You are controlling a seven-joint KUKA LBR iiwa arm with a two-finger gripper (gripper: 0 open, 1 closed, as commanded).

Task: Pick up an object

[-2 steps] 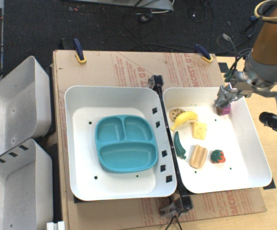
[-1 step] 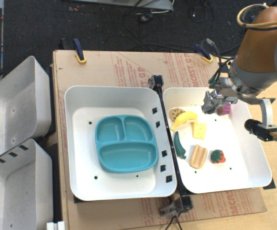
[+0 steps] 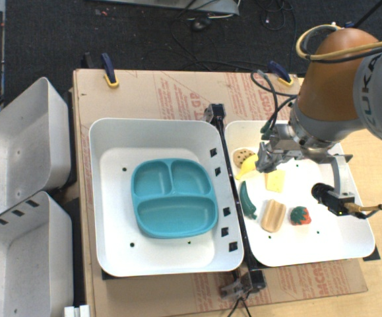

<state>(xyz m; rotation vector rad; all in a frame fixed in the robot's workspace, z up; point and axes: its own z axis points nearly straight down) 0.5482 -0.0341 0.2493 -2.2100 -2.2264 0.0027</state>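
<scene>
My gripper (image 3: 265, 163) hangs low over the back left of the right bin (image 3: 322, 246), right above a yellow banana-like piece (image 3: 246, 168) and beside a yellow block (image 3: 276, 181). A round tan cookie (image 3: 243, 156) lies at the bin's back left corner. A dark green pickle-like piece (image 3: 248, 201) lies along the left wall, a tan bread roll (image 3: 272, 216) sits near the middle, and a red and green strawberry-like toy (image 3: 300, 215) is to its right. I see nothing between the fingers.
The left bin (image 3: 111, 243) holds a teal divided plate (image 3: 175, 197). Two more white bins (image 3: 19, 150) stand off the bench at the left. Blue and yellow clamps (image 3: 110, 71) grip the bench's back edge.
</scene>
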